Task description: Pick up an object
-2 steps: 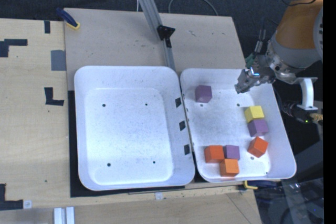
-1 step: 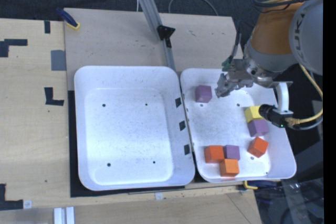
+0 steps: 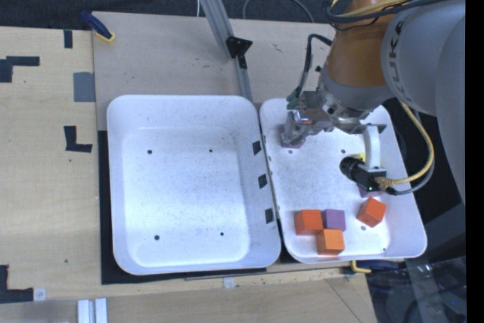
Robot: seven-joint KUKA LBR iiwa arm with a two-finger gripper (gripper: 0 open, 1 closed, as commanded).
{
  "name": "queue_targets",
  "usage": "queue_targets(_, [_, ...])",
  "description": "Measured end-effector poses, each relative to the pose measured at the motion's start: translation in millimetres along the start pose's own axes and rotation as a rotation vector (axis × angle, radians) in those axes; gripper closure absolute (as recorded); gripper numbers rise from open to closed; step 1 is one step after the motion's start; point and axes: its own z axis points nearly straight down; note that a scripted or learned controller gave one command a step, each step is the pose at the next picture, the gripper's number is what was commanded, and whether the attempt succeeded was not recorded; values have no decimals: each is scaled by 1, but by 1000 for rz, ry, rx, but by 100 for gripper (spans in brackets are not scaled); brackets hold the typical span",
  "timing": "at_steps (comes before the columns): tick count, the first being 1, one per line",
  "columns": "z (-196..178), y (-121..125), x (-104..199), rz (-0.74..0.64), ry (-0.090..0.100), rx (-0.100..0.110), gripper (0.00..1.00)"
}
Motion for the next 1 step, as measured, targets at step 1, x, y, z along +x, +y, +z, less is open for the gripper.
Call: queue_targets(1, [5, -6, 64, -2, 1, 0, 100])
